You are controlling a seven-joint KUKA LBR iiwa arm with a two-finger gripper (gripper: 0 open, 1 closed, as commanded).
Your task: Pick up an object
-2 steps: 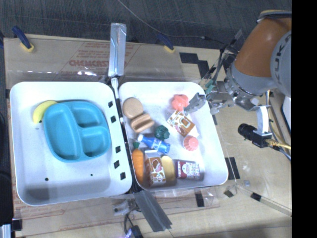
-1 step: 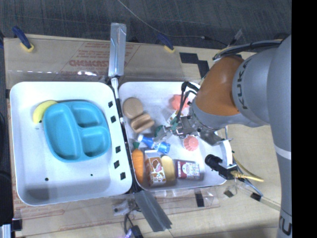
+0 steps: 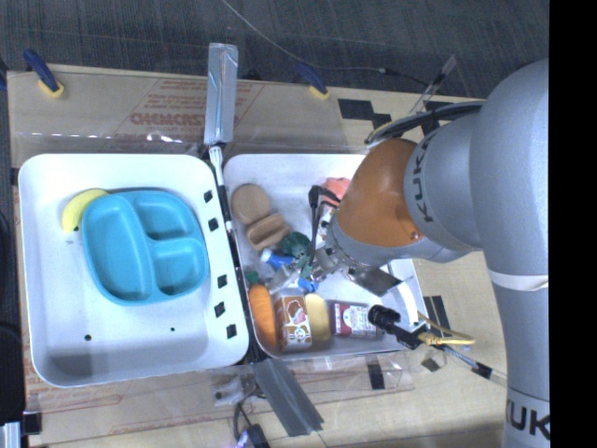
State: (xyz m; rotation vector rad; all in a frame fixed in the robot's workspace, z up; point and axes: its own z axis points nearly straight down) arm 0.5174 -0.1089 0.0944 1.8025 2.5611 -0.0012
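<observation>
My gripper [image 3: 312, 267] reaches down into the right bin [image 3: 280, 171], under the arm's orange band [image 3: 378, 203]. It sits among the clutter in the middle of that bin, by a green and blue object [image 3: 291, 250]. A tan bread-like piece [image 3: 256, 211] lies at the bin's upper left. An orange item [image 3: 262, 314], a brown jar [image 3: 303, 323] and a dark sauce bottle [image 3: 364, 320] lie along the bin's lower edge. A red object [image 3: 336, 189] peeks out beside the wrist.
The left bin [image 3: 56, 343] holds a blue divided tray [image 3: 145, 243] with a yellow banana [image 3: 79, 205] at its upper left. A grey divider [image 3: 220, 91] stands between the bins at the top. Cables run over the bench behind.
</observation>
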